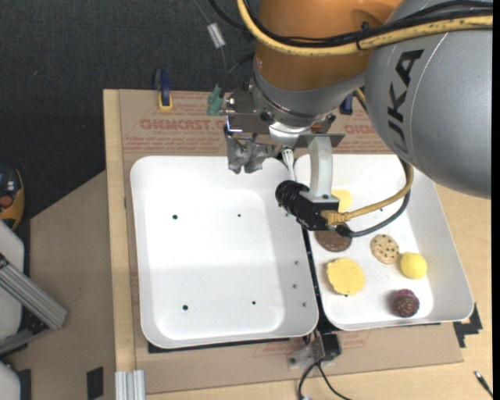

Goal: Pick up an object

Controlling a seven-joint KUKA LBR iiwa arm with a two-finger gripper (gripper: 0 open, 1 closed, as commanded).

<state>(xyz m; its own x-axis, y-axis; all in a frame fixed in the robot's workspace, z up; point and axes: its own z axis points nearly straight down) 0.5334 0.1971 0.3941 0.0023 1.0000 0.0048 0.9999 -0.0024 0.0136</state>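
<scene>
Arm (437, 94) comes in from the upper right. Its big grey link crosses the top-right corner, with the orange band (312, 23) at the top edge above the wrist. The wrist points down and left, over the far end of the seam between the bins.

Pincer (248, 160) sits over the far rim of the left bin (211, 266), near that bin's far-right corner. Can't tell if it's released or clenched: the tip is small and seen from above, so the view doesn't resolve it.

Pick candidates are all in the right bin (449, 269), well apart from the pincer:
- brown cookie (337, 242) at the near-left, partly covered by robot hardware
- speckled cookie (384, 248) just right of it
- yellow ball (413, 266) just beside the speckled cookie, toward the right wall
- yellow disc (345, 276) lying flat, nearer the camera than the brown cookie
- dark red berry (405, 302) near the front right corner
- yellow piece (342, 199) farther back, partly hidden; can't tell what it is

Both bins sit on a cardboard-covered desk (117, 273). A blue clamp (164, 90) and a green clamp (215, 100) are on its far edge.
</scene>
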